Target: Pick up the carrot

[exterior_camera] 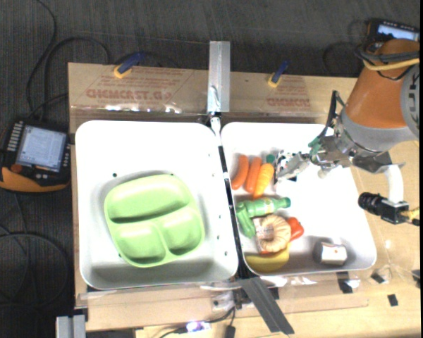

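left bin: sits toward the desk's left edge and carries a green divided plate with three compartments. nothing of the task here.

right bin: the goods are bunched along its left wall, next to the seam between the bins. the carrot lies in the bin's upper left part, two orange lengths side by side, running roughly from the far edge toward the near edge; whether this is one toy or two i cannot tell. an orange-and-yellow piece touches its right side. just below lies a green bottle on its side, then a round tan netted item, a red piece by it, and a banana at the near edge. a small white block sits apart near the bin's near right corner.

gripper: reaching in from the right, low over the bin, tip just beside the orange-and-yellow piece and near the carrot. nothing visible between the fingers; whether they stand apart or together i cannot tell, the tip is too mottled and small.

step in hand, as i judge it: the approach, grasp not yet made. the next move calls for a short shift toward the bin's left wall to centre over the carrot, fingers set across its narrow width, then a descent. the close neighbours leave little room, so a wrong item could be caught.
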### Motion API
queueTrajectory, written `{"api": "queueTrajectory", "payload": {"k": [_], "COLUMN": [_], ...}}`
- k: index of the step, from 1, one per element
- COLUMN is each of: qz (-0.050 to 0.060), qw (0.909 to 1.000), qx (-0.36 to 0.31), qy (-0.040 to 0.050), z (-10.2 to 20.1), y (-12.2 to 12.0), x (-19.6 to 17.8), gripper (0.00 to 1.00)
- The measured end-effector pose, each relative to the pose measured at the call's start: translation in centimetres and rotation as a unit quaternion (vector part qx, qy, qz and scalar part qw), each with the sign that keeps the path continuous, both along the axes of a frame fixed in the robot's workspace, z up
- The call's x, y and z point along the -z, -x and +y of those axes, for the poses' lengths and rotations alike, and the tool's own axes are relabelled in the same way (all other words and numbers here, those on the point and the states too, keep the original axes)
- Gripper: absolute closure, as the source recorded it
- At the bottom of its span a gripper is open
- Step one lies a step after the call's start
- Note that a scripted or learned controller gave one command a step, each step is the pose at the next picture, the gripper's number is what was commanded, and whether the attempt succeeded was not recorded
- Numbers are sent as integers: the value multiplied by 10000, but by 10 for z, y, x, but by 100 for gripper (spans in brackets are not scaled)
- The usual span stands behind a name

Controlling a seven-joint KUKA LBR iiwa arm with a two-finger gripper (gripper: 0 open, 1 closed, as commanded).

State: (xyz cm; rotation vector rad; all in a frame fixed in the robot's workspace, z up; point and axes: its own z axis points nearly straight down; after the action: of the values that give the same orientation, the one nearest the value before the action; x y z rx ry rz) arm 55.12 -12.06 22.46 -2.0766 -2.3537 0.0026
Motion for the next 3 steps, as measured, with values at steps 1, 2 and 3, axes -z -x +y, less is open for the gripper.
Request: {"api": "queueTrajectory", "payload": {"k": [1,2,3], "qz": [-166,-273,-223], "qw": [9992,9901,9798], "qx": [-372,-1372,-1984], "qy": [51,91,137], "z": [16,4,8], "y": [-33,-34,-51], "x": [109,114,115], "gripper": [0,0,0]}}
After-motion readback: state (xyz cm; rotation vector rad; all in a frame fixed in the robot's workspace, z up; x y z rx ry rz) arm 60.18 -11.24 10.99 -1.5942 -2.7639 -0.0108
